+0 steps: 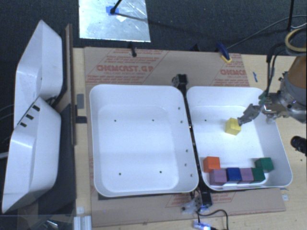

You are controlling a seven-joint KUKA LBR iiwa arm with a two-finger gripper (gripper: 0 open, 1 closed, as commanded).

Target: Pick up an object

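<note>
Bench (158, 61): a flat board with red lettering, bearing two shallow white bins side by side.
Left bin (96, 128): nothing in it that I can make out.
Right bin (276, 143): holds all the blocks. One sits apart in the middle; the rest crowd the near wall.
Arm (295, 87): reaches in from the right edge, wrist above the right bin's right wall.
Gripper (247, 115): slants down and left, its tip just beside the yellow block's upper right corner. I cannot tell how far open it is, nor whether it touches the block. Nothing is visibly held.
Block row: green block (264, 165), purple block (218, 176), blue block (233, 174), a mauve block (246, 174) and an orange block (211, 163), packed together against the near wall.
Yellow block (233, 126): the likely target, alone on the bin floor, well apart from the row and from every wall.
Step in hand: closing in on the yellow block, by my reading.
Doing it well: centre the tip over the block, not at its corner. Square up to two flat faces. Descend fully before closing, since a corner contact would probably push the block aside.
</note>
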